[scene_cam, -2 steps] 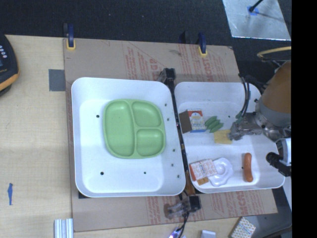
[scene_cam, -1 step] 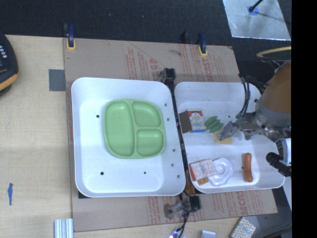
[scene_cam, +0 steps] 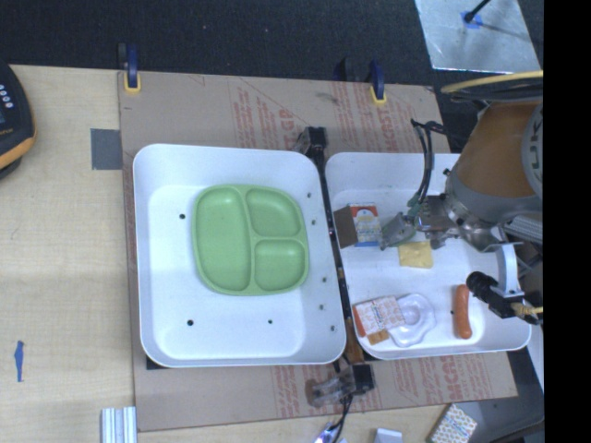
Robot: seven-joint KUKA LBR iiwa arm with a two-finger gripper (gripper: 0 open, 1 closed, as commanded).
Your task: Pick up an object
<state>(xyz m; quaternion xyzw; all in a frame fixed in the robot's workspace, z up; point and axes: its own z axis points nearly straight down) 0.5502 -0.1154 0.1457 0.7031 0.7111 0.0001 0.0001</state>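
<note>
The right bin [scene_cam: 369, 169] holds a small carton with a red and white label [scene_cam: 366, 222], a pale yellow block [scene_cam: 416, 256], an orange sausage-shaped piece [scene_cam: 462, 312] and a clear blister pack with a red card [scene_cam: 395, 317]. My gripper [scene_cam: 403, 230] hangs low over the middle of this bin, between the carton and the yellow block, just above the block's upper left corner. The arm's grey wrist and orange band [scene_cam: 503, 155] come in from the right and cover the bin's far right part.
The left bin [scene_cam: 157, 321] carries a green three-compartment plate [scene_cam: 249, 239]. A black divider clip [scene_cam: 315, 139] sits between the bins at the back. Blue clamps [scene_cam: 376, 79] hold the brown board to the bench. A dark device [scene_cam: 11, 118] lies at the far left.
</note>
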